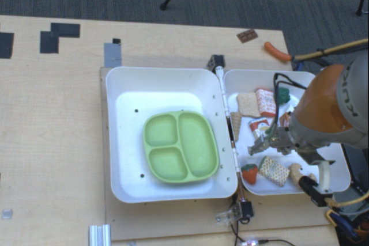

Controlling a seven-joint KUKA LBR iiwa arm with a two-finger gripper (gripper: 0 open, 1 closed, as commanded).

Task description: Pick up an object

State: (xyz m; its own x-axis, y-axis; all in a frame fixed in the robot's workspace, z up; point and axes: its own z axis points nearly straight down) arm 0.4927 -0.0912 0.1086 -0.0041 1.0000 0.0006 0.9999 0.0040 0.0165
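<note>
My gripper [260, 144] hangs low over the middle of the right bin [345, 177], reached in from the right under the orange-banded wrist. Just above it lies a small red and white item [259, 124]. Below it sit a checkered tan block [273, 171] and a red strawberry-like piece [249, 173]. A tan cracker [248, 103], a red-and-white packet [266, 101] and a green piece [282, 94] lie at the far end. Along the bin's left wall rests a cone-shaped wafer [236, 124]. Whether anything sits in the gripper is hidden.
The left bin [124, 124] holds a green three-part plate [181, 147]. A beige piece [295, 171] lies beside the checkered block. On the bench beyond the bins lie a brown chip [247, 36] and an orange item [277, 52].
</note>
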